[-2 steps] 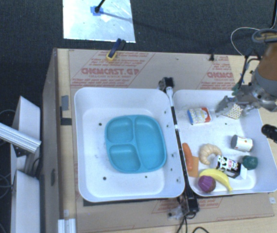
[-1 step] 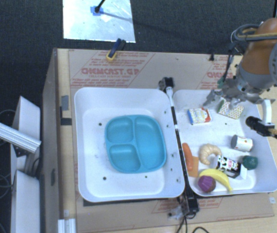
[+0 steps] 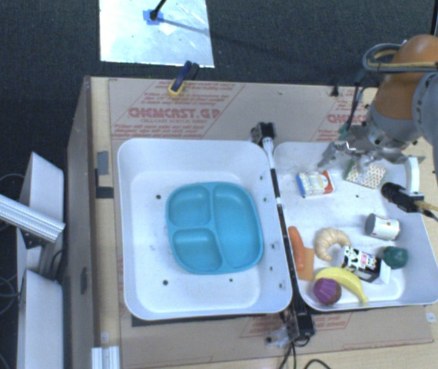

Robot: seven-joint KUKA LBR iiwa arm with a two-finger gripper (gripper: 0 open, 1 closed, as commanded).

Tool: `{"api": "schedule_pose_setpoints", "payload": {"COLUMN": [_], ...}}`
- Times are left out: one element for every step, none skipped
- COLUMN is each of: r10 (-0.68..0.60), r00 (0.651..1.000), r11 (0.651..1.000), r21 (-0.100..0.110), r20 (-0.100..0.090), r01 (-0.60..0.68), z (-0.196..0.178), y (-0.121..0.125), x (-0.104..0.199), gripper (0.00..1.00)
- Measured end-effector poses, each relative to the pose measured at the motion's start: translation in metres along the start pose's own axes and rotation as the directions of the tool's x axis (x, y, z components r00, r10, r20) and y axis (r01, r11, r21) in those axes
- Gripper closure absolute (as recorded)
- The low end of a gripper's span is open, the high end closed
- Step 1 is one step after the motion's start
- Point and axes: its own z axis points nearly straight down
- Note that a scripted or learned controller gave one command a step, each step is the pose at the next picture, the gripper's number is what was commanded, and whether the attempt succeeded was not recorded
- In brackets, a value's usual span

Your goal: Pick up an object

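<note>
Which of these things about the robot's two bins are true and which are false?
1. The blue tray lies in the left bin. True.
2. The banana lies in the left bin. False: it lies in the right bin, near its front edge.
3. The carrot lies along the right bin's left side, by the divider. True.
4. The pincer is over the blue tray. False: it is over the back of the right bin.
5. The purple ball sits right beside the banana. True.
6. The croissant rests on the blue tray. False: it is in the right bin, above the banana.
</note>
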Motion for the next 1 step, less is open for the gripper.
{"api": "schedule_pose_setpoints", "payload": {"r10": [0.002], "r00": [1.0], "r11": [1.0], "r21": [-0.018], "r20": [-0.001], "r01": [-0.002], "z": [0.0262], "y": [-0.0244], "x": [-0.0055], "gripper": [0.0]}}
